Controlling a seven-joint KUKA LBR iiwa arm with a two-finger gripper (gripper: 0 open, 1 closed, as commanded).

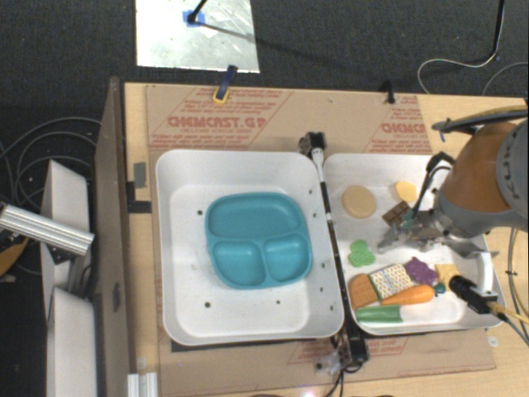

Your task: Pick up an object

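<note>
A: Where is the gripper (402, 231) right now?

B: Low over the right bin (364, 170), near its middle. The arm (488, 180) reaches in from the right edge.

A: Open or closed?

B: I cannot tell; the tip is a dark blur from above. Nothing visibly sits in it.

A: What is there to pick?

B: Toy food, all in the right bin. A brown piece (396, 214) lies just beside the gripper, a tan disc (359, 201) and a yellow piece (406, 191) are farther back, and a green piece (360, 253) is toward the divider. At the front sit a purple piece (419, 270), a carrot (409, 296), a cracker (390, 279) and a green stick (379, 313), packed close.

A: And the left bin (173, 222)?

B: It holds 1 teal tray (258, 238) with 3 compartments.

A: What could go wrong?

B: My guess: the brown piece is small and off to one side of the tip, so a closing grip may nudge it away and close on air. Going for the front cluster risks catching 2 things at once, or pushing them against the wall.
</note>
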